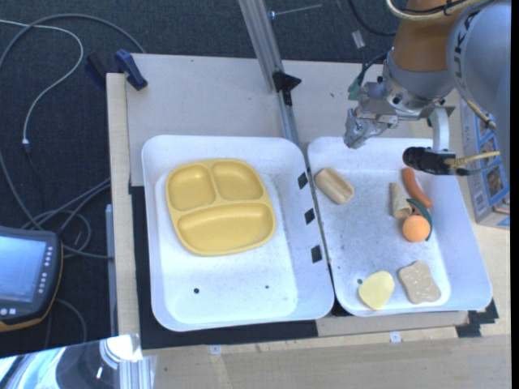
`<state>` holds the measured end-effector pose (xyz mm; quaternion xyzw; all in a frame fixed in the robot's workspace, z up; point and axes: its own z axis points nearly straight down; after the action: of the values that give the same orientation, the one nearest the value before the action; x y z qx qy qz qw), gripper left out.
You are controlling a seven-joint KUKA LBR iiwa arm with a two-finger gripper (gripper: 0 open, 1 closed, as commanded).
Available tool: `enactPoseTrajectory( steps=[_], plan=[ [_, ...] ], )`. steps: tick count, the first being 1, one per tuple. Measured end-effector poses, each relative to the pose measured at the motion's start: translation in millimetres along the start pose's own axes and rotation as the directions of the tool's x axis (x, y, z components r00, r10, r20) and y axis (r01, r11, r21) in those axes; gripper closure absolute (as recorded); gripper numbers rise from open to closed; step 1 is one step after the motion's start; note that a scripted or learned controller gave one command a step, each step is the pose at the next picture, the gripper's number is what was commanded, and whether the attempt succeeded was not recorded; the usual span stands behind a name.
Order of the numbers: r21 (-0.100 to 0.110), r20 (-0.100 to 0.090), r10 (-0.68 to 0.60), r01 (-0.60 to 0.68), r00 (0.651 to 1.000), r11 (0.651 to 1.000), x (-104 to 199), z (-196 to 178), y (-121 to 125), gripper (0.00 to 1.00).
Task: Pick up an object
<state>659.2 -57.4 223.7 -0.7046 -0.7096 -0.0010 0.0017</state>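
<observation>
My gripper (357,135) hangs over the far left corner of the right bin (357,237), its tip above the bin's rim. A tan bread roll (333,185) lies just below and left of it, apart from the tip. Further right lie a carrot (417,186), a beige cylinder (399,202) and an orange ball (416,228). A yellow lemon-like piece (376,290) and a cracker (419,282) rest near the bin's front edge. Nothing shows between the fingers.
The left bin (235,298) holds a yellow three-part plate (220,206). A metal pole (268,47) rises between the bins at the back. Black clips (309,215) sit on the seam between the bins. The grey arm (478,39) reaches in from the upper right.
</observation>
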Motion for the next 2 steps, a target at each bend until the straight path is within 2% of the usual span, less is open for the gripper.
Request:
enactPoseTrajectory(
  steps=[2],
  plan=[
    [0.002,0.001,0.001,-0.001,1.000,1.000,94.2,-15.2,-24.1,1.00]
  ],
)
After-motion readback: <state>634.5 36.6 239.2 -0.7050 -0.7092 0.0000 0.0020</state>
